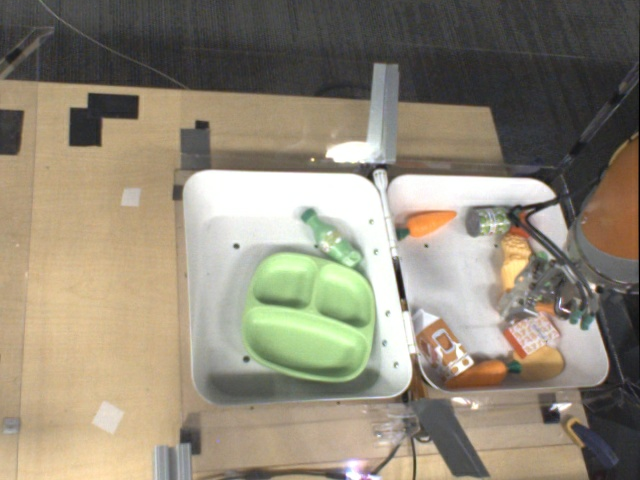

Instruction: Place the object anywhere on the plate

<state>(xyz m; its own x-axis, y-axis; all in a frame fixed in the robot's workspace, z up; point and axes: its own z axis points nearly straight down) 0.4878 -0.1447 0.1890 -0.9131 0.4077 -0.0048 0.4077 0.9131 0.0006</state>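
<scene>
1. Table: light wood, carrying both white bins side by side; black patches sit at its far left.
2. Right bin, near edge: an orange carrot-like piece lies along the near wall, with a small brown and white packet just to its left and a tan rounded item just to its right.
3. Right bin, near right: a red and white packet lies flat, just beside the tan item.
4. My claw: low over the right side of the right bin, above the red and white packet and beside a pale yellow object. I cannot tell how far it is open, nor whether it has hold of anything; cables and fittings blur the tips.
5. My arm: enters from the right, orange band showing above the wrist.
6. Left bin: holds the green plate, three compartments, set toward the near right of the bin.
7. Left bin, farther in: a green bottle lies on its side, touching the plate's far rim.
8. Right bin, far side: a second carrot at the far left; a small greenish can lies to its right.
9. Far edge: a grey metal post stands between the bins.
</scene>
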